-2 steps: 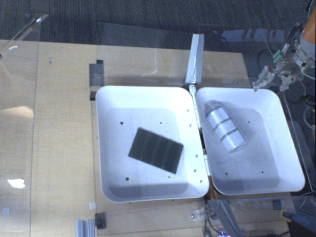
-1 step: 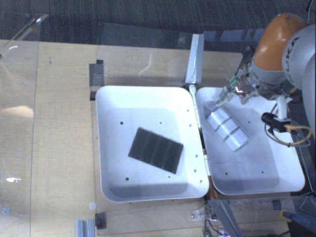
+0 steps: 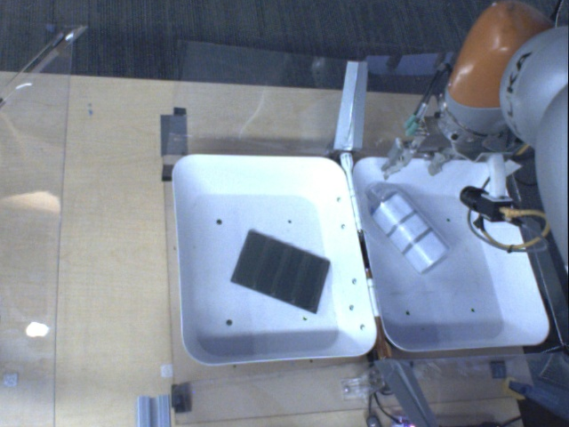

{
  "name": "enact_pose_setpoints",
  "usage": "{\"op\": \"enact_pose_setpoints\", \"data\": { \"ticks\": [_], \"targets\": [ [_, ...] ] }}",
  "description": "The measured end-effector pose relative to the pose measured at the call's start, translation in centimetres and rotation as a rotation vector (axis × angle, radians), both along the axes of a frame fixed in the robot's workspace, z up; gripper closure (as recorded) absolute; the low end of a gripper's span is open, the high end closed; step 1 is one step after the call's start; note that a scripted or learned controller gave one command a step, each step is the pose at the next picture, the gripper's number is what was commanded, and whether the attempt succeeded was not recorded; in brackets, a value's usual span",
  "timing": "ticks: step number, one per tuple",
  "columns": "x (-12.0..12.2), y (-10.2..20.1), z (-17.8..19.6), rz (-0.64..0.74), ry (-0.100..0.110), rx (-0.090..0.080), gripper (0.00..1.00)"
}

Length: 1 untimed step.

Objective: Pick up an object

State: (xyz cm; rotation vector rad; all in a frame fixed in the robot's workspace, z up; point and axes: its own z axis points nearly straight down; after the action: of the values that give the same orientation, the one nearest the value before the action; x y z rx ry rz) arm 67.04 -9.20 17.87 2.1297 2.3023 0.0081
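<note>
A dark grey ribbed flat pad (image 3: 281, 270) lies tilted in the middle of the left bin (image 3: 204, 194). A pale grey ridged cylinder-like piece (image 3: 408, 230) lies diagonally in the right bin (image 3: 498, 318), in its upper left part. My gripper (image 3: 413, 162) hangs over the far edge of the right bin, just above and behind the grey piece, apart from it. Its two fingers stand spread, open, with nothing between them.
A metal upright post (image 3: 350, 105) stands behind the seam between the bins. A black cable (image 3: 493, 205) with a yellow tag loops off the wrist over the right bin's right side. Clear plastic sheeting (image 3: 53, 203) covers the bench at left.
</note>
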Motion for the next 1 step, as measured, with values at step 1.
{"op": "enact_pose_setpoints", "data": {
  "ticks": [1],
  "targets": [
    [-1.36, -4.37, -8.7, 0.074, 0.002, -0.001, 0.0]
  ]
}}
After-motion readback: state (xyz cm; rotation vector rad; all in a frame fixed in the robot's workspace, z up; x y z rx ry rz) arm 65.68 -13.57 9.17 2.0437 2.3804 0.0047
